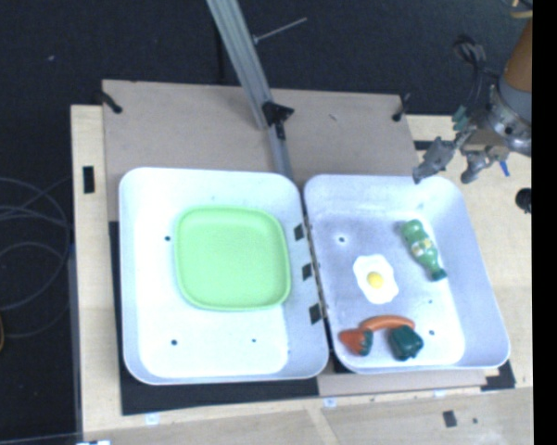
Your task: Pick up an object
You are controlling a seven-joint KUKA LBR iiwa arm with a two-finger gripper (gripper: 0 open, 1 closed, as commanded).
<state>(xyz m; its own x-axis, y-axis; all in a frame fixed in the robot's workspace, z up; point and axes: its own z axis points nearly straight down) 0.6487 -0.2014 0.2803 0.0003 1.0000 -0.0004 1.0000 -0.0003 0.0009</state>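
Nearest the camera, along the front of the right bin (pixel 482 336), lay a red sausage-like toy (pixel 378 325) with a reddish piece (pixel 355 342) at its left end and a dark green lump (pixel 406 342) just beside it on the right. Behind them, near the bin's middle, a fried-egg toy (pixel 375 279) lay flat, white with a yellow yolk. Farther back and to its right, a green bottle (pixel 422 247) lay on its side at a slant, apart from the egg. In the left bin (pixel 144 248), a pale green square plate (pixel 232 257) sat flat near the centre. Both bins rested side by side on the desk (pixel 352 123). Past the right bin's far right corner, the gripper (pixel 456 162) hung above the rim and the desk, its two fingers appearing spread apart with nothing between them, though the view there was small and blurred. A grey pole (pixel 244 54) slanted up from the back of the desk.
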